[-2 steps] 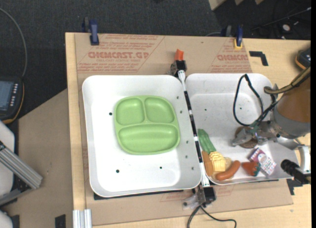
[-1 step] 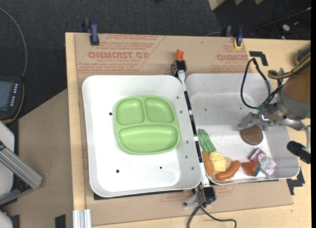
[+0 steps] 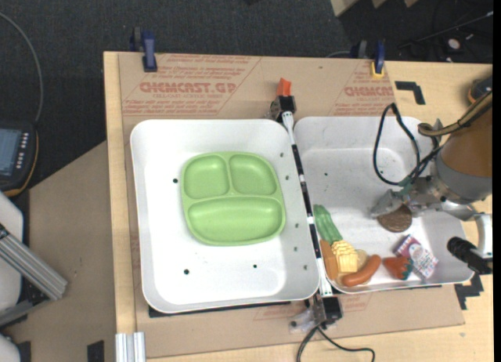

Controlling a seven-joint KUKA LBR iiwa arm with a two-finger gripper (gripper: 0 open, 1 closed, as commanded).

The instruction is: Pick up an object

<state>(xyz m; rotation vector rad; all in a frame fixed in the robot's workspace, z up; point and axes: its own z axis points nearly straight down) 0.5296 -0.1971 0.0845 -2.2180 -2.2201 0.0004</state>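
Note:
The right bin [image 3: 344, 157] holds several toy items along its near edge. A brown round piece [image 3: 395, 218] lies toward the bin's right side. A green and yellow corn cob [image 3: 335, 243] leans against the divider, with an orange sausage [image 3: 362, 272] beside it. A red, white and purple packet [image 3: 415, 258] lies at the near right. My gripper [image 3: 405, 198] reaches in from the right and hangs directly over the brown piece, touching or nearly touching its top. The wrist and cables hide its tip.
The left bin [image 3: 156, 219] carries a green divided plate [image 3: 232, 197] in its middle. A black cable [image 3: 381, 149] loops over the right bin's far part. Clamps [image 3: 285, 106] sit at the bins' far joint and blue clips [image 3: 147, 48] at the board's back edge.

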